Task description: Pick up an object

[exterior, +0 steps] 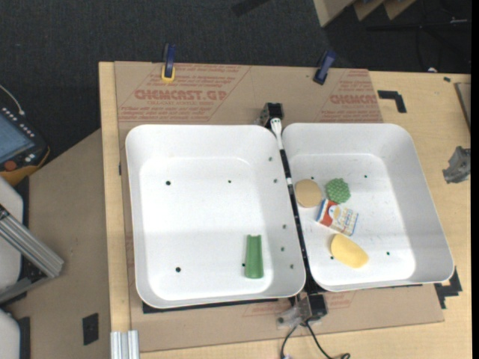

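Left bin [150, 200], green block [253, 257] near its front, right bin [404, 163], tan disc [307, 194], green ball [337, 191], small carton [336, 218], yellow lemon [349, 251], pincer state cannot be told.

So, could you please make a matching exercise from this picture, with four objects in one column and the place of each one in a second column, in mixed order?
Things:
1. green block
2. yellow object
3. tan round object
4. green round object

Places:
A. right bin, touching the divider side
B. left bin, near the front edge
C. right bin, nearest the front edge
D. right bin, just right of the tan one

Pairs: 1-B, 2-C, 3-A, 4-D
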Available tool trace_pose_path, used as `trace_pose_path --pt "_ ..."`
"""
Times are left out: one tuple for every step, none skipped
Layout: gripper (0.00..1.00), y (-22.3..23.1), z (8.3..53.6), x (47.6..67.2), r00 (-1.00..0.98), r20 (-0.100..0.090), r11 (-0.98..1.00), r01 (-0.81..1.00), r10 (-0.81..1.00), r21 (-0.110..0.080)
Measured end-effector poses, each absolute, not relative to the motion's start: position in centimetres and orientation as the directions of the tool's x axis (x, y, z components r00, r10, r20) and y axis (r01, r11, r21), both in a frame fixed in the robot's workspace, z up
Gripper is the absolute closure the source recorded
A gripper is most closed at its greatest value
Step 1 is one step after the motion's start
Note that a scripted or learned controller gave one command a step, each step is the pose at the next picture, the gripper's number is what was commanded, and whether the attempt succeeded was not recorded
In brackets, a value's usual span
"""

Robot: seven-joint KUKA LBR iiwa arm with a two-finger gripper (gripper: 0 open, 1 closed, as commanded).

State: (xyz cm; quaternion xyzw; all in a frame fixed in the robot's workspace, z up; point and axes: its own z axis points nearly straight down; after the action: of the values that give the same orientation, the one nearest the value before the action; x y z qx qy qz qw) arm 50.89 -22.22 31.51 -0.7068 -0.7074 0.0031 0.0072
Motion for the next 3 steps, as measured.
trace_pose_path --pt "1.0 -22.5 37.1 47.8 0.002 -0.004 -0.002 1.0 1.0 0.006" --pt "1.0 -16.2 26.5 47.9 -0.006 0.006 0.006 1.0 1.0 -0.011" --pt "1.0 -5.9 30.7 48.8 -0.013 0.003 0.013 1.0 1.0 0.006"
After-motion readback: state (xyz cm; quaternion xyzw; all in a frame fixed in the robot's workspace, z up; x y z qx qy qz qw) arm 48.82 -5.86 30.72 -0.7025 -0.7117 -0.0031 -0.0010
